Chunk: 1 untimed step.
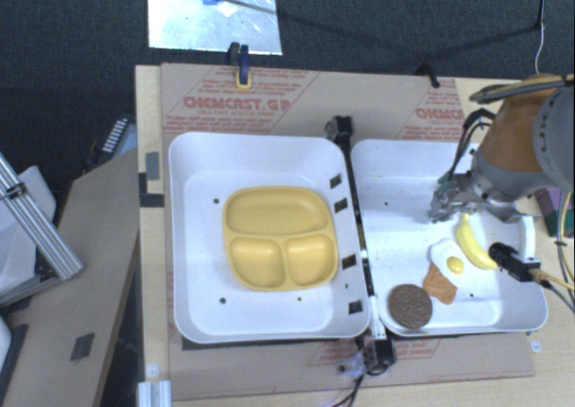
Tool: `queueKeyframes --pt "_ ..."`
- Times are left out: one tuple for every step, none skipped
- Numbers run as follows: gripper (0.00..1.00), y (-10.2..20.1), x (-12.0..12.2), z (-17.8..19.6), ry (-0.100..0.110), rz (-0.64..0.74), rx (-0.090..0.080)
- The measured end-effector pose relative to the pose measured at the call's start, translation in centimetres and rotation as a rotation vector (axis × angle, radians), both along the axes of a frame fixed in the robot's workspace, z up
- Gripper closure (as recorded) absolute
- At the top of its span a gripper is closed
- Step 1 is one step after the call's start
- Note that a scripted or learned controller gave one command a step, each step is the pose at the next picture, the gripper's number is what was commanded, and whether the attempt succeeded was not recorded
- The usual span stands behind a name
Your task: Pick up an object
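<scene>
Items, nearest the camera first. Brown disc (pixel 411 305): front of the right bin (pixel 395 216), well below and left of the jaws. Toast slice (pixel 438 285): just beside the disc, partly under the fried egg (pixel 449 260), which lies below the jaws. Banana (pixel 473 243): touching or all but touching the egg, directly below the jaws and the likeliest pick. Gripper (pixel 446 203): low over the right bin, just above the banana's upper end; whether the jaws are apart or together cannot be told, and nothing is seen between them. Yellow divided plate (pixel 274 236): in the left bin (pixel 193 216), well left of the jaws. Bench (pixel 269 100): carries both bins. Risk, as a judgement: the food pieces lie crowded, so a descent slightly off could nudge the egg or close on the banana's curved tip, which would slip free.
</scene>
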State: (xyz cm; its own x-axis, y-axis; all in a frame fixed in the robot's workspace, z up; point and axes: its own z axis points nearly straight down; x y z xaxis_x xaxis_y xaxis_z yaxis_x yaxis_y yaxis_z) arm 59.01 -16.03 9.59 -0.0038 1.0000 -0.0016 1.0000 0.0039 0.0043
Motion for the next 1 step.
queueKeyframes --pt "1.00 0.10 -0.24 4.45 -0.001 0.000 0.000"
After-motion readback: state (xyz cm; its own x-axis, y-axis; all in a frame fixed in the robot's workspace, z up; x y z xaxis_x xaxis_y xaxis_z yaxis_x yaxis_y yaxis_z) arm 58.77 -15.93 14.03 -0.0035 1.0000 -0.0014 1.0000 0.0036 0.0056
